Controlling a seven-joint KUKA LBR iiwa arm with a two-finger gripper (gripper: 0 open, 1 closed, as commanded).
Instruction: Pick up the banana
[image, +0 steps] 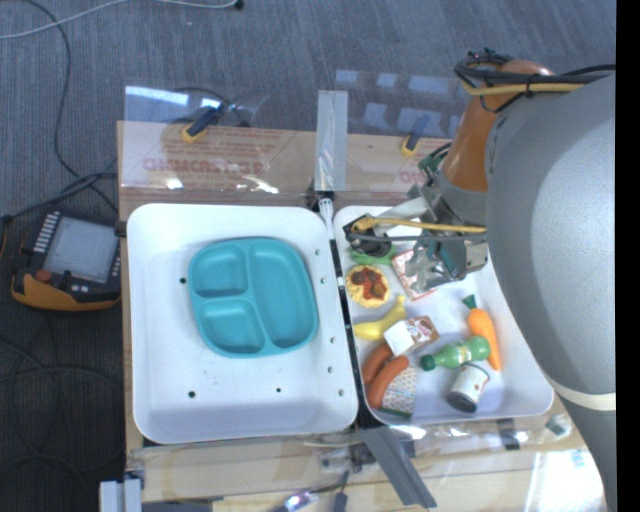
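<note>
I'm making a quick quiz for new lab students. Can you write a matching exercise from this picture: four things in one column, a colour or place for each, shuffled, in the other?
Things:
1. divided plate
2. banana
3. carrot
4. bottle

Colour or place:
A. orange, near the right bin's right wall
B. teal, alone in the left bin
C. green, lying on its side in the right bin
D. yellow, just right of the wall between the bins

Pairs: 1-B, 2-D, 3-A, 4-C
</note>
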